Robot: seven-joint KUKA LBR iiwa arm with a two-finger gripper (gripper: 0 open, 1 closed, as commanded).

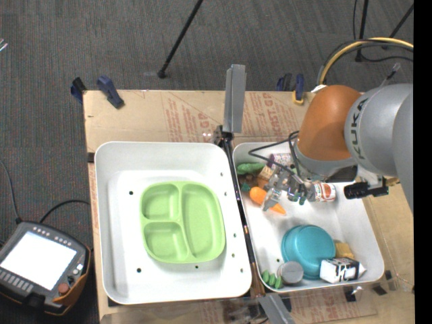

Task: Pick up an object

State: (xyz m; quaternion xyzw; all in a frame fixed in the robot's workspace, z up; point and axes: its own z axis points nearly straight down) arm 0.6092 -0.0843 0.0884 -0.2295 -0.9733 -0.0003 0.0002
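1. Left bin [108, 181] carries the green divided plate [182, 221] at its centre.
2. Right bin [368, 228]: teal bowl [307, 248] near its front edge.
3. Gripper [278, 196] sits over the right bin's back-left corner; finger spread cannot be told, nothing seen held.
4. Orange carrot [258, 195], just beside the gripper: likely light, stiff, slippery plastic; grip across the thick middle.

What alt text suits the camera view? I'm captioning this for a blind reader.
A grey robot arm reaches from the right, its pincer low over a carrot in the right bin, which also holds a blue bowl and other small items. The left bin holds a green tray.
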